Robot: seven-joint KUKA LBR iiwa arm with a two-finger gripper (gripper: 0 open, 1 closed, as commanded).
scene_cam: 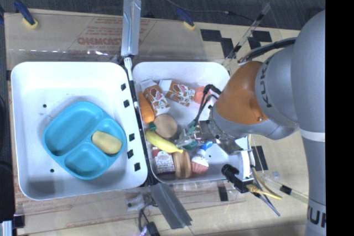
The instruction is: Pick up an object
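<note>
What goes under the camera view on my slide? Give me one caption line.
KUKA arm reaching into the cluttered right bin; left bin holds a blue divided plate.

I see my arm [301, 91], fat, round and grey, with a bright orange band [243, 99], black letters and thin black cables near it.

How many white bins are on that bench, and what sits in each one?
2. The left bin holds a blue divided plate with a yellow item. The right bin holds piled toy food; some may be hidden.
</note>
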